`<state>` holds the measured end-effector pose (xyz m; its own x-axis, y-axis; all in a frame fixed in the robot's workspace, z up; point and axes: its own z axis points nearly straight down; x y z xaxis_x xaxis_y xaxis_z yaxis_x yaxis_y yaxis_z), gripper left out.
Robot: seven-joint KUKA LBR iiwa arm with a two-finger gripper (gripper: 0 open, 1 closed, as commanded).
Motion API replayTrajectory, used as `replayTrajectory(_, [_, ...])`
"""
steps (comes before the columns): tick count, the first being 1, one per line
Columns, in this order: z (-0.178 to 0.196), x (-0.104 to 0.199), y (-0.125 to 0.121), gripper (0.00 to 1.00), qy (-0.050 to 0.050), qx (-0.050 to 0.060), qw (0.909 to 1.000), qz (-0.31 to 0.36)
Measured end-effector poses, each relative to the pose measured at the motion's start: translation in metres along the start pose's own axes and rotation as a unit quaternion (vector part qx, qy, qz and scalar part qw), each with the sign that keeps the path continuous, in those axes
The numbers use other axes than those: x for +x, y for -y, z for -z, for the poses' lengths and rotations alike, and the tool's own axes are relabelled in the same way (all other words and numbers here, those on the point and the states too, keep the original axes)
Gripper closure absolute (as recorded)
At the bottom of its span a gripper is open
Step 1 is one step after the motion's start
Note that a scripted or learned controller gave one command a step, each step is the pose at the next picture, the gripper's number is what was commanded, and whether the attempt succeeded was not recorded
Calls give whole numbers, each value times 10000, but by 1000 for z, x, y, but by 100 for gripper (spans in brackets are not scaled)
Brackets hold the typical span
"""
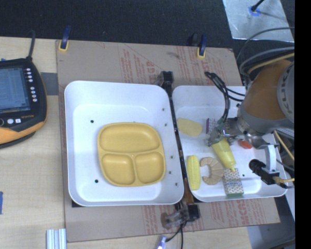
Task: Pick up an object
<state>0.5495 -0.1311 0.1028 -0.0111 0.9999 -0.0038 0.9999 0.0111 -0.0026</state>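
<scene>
A black and orange handheld control pendant (11,104) with a lit screen lies on the wooden bench (26,191) at the far left. A brown cardboard sheet (119,61) covers the bench's middle, held along its far edge by two blue-and-yellow clamps (64,39). A small blue mark (0,202) sits near the left front edge. Beyond the bench, on dark floor, lies a pale sheet (256,12), perhaps paper or foil.
</scene>
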Motion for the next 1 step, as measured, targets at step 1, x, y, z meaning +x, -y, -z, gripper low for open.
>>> replayTrajectory(1, [90,72,-8,100,-23,-2,10000,-26])
